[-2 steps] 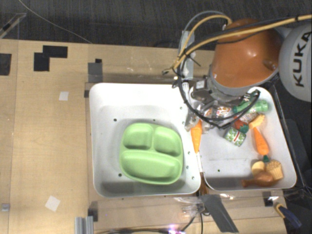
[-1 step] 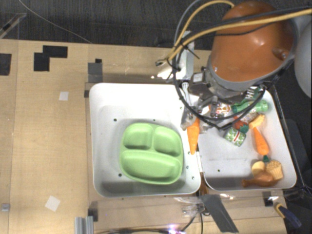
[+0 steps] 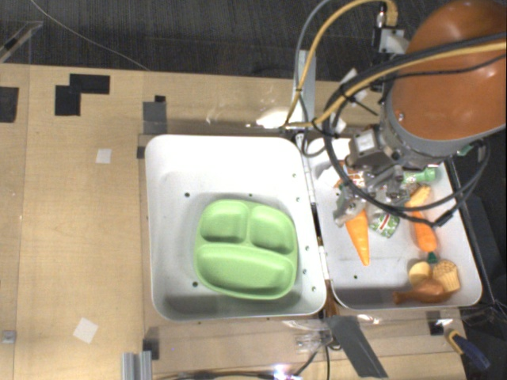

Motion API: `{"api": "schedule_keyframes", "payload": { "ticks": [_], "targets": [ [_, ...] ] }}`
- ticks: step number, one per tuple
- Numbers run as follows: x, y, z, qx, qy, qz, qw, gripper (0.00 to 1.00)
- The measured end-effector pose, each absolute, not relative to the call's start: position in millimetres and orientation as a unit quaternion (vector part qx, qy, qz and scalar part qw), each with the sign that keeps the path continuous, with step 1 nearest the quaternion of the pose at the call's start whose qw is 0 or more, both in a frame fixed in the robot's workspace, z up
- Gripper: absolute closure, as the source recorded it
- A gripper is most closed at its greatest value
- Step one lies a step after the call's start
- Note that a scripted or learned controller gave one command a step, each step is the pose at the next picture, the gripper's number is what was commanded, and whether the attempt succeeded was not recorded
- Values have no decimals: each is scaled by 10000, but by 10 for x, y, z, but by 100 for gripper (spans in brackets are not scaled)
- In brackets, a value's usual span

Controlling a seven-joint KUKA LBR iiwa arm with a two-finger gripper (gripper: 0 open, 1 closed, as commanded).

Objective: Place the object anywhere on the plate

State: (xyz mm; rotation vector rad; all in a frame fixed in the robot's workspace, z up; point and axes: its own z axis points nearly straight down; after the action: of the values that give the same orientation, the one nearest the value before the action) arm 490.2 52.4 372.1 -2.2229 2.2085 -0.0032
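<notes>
A green divided plate (image 3: 245,248) lies in the left white bin (image 3: 170,212). Toy food is scattered in the right white bin (image 3: 341,287). An orange carrot (image 3: 359,236) lies at the bin's left middle, pointing toward the front. My gripper (image 3: 360,196) hangs low over the right bin, just above the carrot's thick end, under the orange wrist band (image 3: 447,70). The arm and its cables hide the back part of this bin. I see nothing lifted clear of the bin floor.
In the right bin there is also a second carrot with a green top (image 3: 426,236), a small white, green and red piece (image 3: 386,224), yellow pastry-like pieces (image 3: 436,274) and a brown piece (image 3: 420,291) at the front right. Cables (image 3: 333,38) loop over the back.
</notes>
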Motion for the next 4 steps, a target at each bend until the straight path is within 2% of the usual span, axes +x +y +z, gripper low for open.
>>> {"api": "schedule_keyframes", "payload": {
  "ticks": [1,2,3,4],
  "targets": [
    [4955,1403,3187,-6690,7433,22,21,100],
    [5545,1137,4302,-7303,6831,-4,35,100],
    [4888,1272,4666,-8130,5823,-4,39,100],
    [4877,1543,3218,-8115,5843,30,7,100]
  ]
}}
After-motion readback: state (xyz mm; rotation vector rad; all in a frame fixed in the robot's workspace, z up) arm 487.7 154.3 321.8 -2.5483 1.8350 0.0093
